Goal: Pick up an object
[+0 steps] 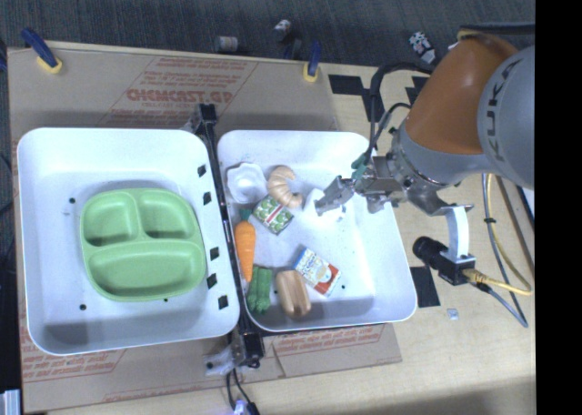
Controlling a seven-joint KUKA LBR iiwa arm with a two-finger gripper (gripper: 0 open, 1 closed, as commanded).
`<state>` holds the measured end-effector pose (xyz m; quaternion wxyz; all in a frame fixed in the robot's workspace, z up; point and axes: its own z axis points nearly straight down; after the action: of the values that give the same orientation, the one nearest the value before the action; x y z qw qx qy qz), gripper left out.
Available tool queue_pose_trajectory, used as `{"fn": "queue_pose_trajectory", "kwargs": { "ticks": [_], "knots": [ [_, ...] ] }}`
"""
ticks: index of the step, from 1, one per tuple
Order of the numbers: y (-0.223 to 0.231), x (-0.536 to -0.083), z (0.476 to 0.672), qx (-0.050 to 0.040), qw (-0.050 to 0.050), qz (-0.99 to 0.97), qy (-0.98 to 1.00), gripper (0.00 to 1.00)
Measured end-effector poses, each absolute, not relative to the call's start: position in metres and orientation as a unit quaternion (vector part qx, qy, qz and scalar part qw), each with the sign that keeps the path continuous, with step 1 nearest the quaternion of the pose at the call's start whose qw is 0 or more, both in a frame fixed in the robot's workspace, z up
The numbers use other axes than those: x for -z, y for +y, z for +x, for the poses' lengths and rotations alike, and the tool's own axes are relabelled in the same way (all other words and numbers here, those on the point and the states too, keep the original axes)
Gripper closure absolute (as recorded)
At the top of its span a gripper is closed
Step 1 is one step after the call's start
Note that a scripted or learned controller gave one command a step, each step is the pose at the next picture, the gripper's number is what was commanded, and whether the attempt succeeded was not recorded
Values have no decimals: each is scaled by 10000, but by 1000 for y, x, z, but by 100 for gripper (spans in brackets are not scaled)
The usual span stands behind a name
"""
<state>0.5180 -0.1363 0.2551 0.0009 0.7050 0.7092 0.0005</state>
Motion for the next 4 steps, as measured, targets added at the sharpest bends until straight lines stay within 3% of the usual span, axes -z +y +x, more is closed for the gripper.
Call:
{"fn": "queue_pose_trajectory", "kwargs": {
  "ticks": [1,2,3,4],
  "knots": [
    [-136,-255,518,-5,8,7050,7092,0],
    [-165,-105,496,6,-10,7052,7090,0],
    [-164,-116,497,6,-13,7028,7114,100],
    [-201,-228,478,-2,18,7056,7086,100]
  ]
}}
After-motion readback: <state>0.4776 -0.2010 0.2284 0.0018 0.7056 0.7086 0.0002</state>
